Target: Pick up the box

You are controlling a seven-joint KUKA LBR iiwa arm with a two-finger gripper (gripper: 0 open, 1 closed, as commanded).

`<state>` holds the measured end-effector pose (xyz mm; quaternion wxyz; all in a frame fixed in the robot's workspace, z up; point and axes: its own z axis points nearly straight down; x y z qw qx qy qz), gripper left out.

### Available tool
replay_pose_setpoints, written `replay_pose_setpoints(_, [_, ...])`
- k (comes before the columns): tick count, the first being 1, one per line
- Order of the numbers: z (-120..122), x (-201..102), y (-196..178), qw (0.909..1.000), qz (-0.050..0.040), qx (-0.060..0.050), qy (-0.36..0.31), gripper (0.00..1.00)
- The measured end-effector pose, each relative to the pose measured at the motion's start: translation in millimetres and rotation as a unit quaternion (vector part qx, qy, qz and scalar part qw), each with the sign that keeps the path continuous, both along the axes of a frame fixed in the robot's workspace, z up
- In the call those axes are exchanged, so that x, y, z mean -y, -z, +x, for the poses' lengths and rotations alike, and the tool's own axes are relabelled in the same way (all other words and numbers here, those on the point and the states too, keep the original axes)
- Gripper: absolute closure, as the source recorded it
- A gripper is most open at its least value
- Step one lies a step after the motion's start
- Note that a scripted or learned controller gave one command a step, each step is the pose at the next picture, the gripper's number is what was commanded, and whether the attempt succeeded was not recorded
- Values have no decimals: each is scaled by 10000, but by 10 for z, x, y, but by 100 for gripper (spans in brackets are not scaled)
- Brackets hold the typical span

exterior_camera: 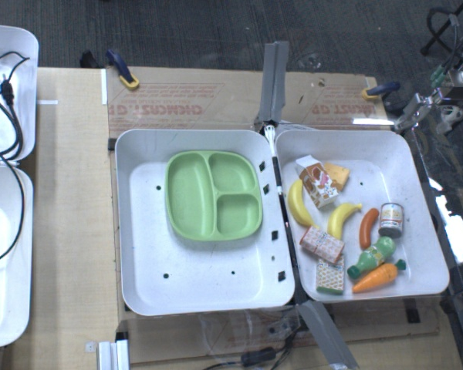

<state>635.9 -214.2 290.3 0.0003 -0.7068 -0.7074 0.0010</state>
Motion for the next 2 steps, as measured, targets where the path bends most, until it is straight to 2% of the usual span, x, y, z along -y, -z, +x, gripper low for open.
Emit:
replay_pose_setpoints(1, [-511, 81, 1171, 9998, 5, -8, -175, 0])
replay_pose_setpoints(2, [-799, -280, 1769, 9976, 3, -4, 688, 0])
